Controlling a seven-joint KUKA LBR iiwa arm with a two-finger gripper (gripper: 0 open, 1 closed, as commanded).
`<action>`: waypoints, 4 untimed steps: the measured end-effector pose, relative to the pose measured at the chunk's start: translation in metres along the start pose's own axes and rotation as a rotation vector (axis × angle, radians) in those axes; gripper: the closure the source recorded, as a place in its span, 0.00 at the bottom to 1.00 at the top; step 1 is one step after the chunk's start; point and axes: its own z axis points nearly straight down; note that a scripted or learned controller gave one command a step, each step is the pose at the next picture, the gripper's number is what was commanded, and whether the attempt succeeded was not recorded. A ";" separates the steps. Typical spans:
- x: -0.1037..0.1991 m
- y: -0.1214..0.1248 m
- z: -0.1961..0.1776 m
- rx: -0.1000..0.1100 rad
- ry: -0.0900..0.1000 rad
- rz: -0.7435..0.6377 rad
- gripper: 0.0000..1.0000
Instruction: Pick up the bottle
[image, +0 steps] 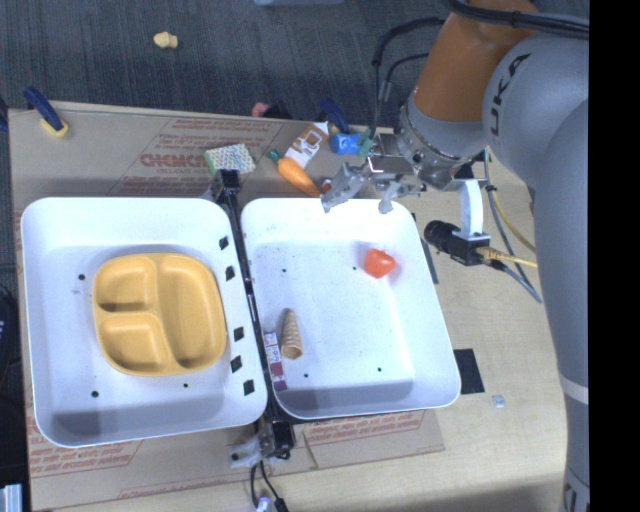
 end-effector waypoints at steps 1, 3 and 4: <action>0.001 0.000 -0.010 0.003 0.000 -0.005 1.00; -0.103 -0.132 0.039 -0.001 0.001 -0.417 1.00; -0.102 -0.151 0.104 -0.001 0.002 -0.340 1.00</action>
